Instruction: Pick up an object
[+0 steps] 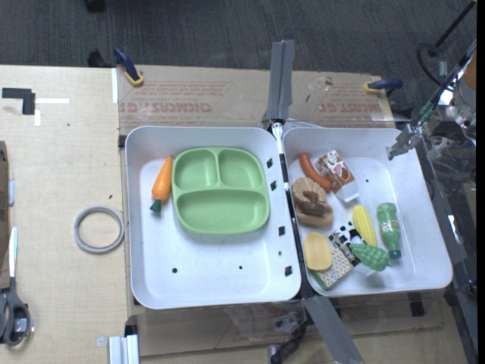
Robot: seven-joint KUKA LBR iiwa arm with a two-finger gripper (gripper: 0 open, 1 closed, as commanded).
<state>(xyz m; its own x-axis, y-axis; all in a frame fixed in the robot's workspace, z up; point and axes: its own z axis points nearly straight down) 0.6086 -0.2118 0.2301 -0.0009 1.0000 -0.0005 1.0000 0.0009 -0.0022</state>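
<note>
Tape ring [99, 228] on bench, left of bins. Left bin [204, 275]: carrot [161, 183] touching green divided plate [221, 190]. Right bin [413, 268]: hot dog [314, 172], snack packet [335, 169], brown bun [312, 202], yellow disc [318, 251], corn [364, 225], green bottle [389, 230], all clustered toward its left half. Arm [443, 123] at far right, above bin's rim; gripper's opening cannot be made out.
</note>
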